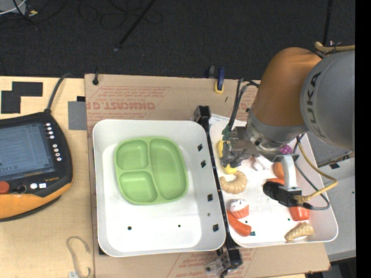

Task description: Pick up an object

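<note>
**Trainee:** What lay nearest the lower edge of the frame?

**Operator:** In the right bin (269, 229), I noted a tan ridged piece (299, 231) at the lower right. A small red block (298, 213) sat just above it. To the left lay a red pepper-shaped piece (240, 225), and a red-and-white piece (237, 207) touched its upper end.

**Trainee:** And the claw?

**Operator:** Farther up, the gripper (231, 153) stood low over the upper left part of that bin, close to the wall it shares with the left bin (156, 227). I could not tell whether it was open, closed or gripping anything. The candidates for picking all lay in the right bin. A tan croissant-shaped piece (233, 182) lay just below the gripper. A yellow curved piece (221, 149) was partly hidden behind it. An orange piece (280, 170), a white piece (258, 164) and a purple piece (285, 150) lay to its right, beneath the wrist.

**Trainee:** What else was in view?

**Operator:** The left bin held a green three-compartment plate (152, 169) at its middle. A black-and-orange teach pendant (29, 155) rested at the frame's left edge. A printed cardboard sheet (139, 100) ran beneath both bins, with a blue-and-yellow clamp (219, 80) at its far edge. The arm (290, 97) occupied the upper right.
</note>
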Motion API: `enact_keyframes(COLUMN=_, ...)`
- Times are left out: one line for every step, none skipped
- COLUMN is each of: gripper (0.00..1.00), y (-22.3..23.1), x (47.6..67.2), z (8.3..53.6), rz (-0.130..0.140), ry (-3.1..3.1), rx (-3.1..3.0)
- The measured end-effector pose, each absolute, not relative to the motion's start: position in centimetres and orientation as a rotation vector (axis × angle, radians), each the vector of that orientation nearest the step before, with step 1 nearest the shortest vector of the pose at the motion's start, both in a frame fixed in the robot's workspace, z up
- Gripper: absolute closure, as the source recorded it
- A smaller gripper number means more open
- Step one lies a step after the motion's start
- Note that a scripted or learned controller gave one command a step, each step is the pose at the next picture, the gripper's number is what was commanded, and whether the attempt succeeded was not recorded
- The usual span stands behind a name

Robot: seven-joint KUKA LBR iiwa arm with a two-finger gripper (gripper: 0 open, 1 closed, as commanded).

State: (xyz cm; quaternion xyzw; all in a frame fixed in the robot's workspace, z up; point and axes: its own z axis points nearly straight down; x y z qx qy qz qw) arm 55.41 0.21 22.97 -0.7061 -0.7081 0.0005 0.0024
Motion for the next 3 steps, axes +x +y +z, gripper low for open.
enact_keyframes(gripper=1.00, y=5.5, x=52.7, z=23.6, rz=0.003, ry=-2.221, rx=-2.213)
enact_keyframes(gripper=1.00, y=9.5, x=51.3, z=22.8, rz=0.005, ry=-2.221, rx=-2.216)
enact_keyframes(gripper=1.00, y=10.9, x=50.5, z=23.6, rz=0.003, ry=-2.220, rx=-2.219)
